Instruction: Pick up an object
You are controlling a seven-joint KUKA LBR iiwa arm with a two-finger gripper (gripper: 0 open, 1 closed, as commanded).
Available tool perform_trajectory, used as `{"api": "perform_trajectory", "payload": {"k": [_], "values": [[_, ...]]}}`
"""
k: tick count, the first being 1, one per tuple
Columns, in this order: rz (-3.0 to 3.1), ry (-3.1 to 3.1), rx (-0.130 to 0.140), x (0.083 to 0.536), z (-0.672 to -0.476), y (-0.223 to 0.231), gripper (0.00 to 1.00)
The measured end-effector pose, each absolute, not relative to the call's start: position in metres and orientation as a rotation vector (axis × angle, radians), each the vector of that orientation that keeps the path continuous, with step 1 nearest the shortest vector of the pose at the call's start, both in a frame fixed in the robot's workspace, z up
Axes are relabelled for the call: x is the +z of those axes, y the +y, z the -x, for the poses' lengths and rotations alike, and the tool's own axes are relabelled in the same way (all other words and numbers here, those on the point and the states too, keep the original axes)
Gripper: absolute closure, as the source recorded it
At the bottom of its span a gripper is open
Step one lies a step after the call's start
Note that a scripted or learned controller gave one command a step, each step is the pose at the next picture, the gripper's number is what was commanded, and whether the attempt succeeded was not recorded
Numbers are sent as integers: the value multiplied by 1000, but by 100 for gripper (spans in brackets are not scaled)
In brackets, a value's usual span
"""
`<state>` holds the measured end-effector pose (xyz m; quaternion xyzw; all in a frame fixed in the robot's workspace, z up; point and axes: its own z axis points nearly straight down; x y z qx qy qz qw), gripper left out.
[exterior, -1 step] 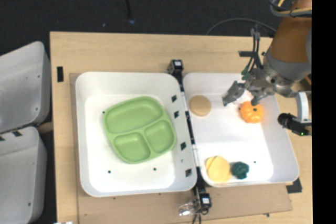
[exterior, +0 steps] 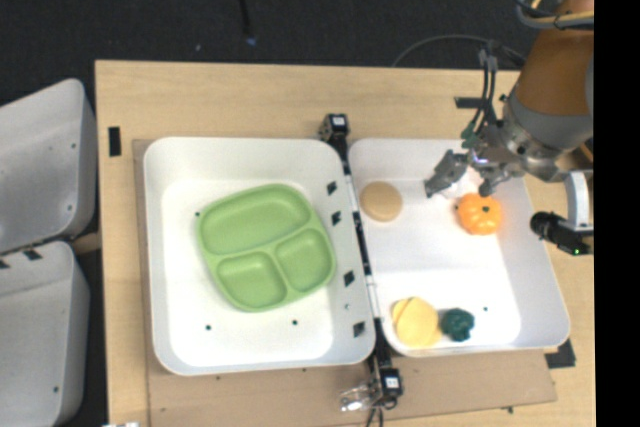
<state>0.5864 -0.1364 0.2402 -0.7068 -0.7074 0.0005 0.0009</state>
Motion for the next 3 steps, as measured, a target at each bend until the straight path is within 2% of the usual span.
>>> {"api": "perform_trajectory", "payload": {"k": [3], "values": [[2222,-2216,6,96,-576,-145,0]]}}
